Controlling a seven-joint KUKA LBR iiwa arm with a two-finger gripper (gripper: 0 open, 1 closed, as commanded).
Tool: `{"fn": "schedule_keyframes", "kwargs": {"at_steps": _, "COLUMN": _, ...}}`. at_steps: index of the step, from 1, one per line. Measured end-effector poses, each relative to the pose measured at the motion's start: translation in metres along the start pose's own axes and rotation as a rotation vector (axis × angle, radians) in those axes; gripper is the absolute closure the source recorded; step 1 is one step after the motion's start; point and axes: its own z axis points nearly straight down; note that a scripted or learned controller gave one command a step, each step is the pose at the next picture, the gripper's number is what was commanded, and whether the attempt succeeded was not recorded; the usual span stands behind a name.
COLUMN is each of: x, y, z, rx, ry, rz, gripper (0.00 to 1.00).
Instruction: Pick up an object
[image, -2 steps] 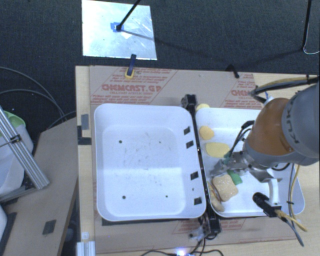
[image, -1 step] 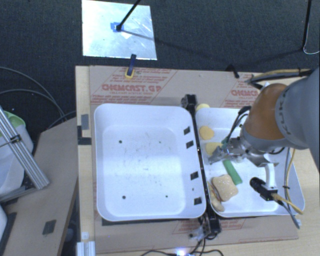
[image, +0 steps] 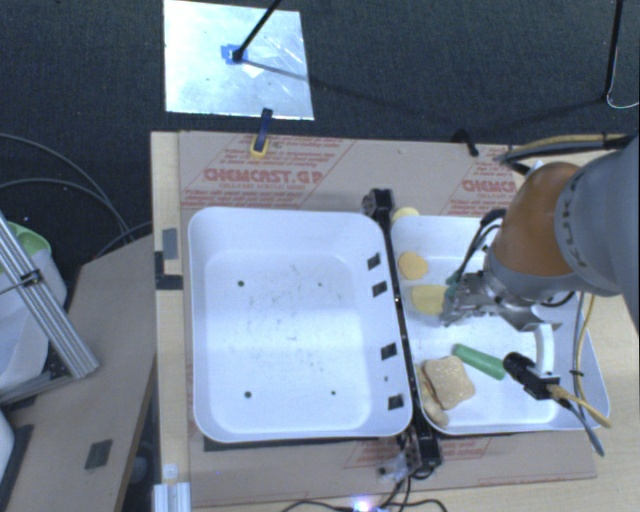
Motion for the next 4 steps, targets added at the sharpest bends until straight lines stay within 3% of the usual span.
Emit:
{"fn": "schedule_keyframes", "kwargs": {"at_steps": 1, "x": 0.0, "y": 0.0, "z": 0.001, "rx": 0.001, "ry": 0.0, "rz": 0.001, "gripper": 0.0}}
{"fn": "schedule_keyframes", "kwargs": {"at_steps": 2, "x": 0.041, "y": -0.065, "z": -0.094, "rx": -0.002, "ry": 0.002, "rz": -0.002, "gripper": 0.0}}
{"fn": "schedule_keyframes", "kwargs": {"at_steps": 3, "x": -0.022, "y": -0.07, "z": 0.004, "rx": -0.003, "ry": -0.002, "rz": 0.007, "gripper": 0.0}}
{"fn": "schedule_keyframes", "kwargs": {"at_steps": 4, "x": 0.008, "y": -0.014, "z": 0.011, "rx": -0.002, "ry": 0.0, "rz": -0.004, "gripper": 0.0}}
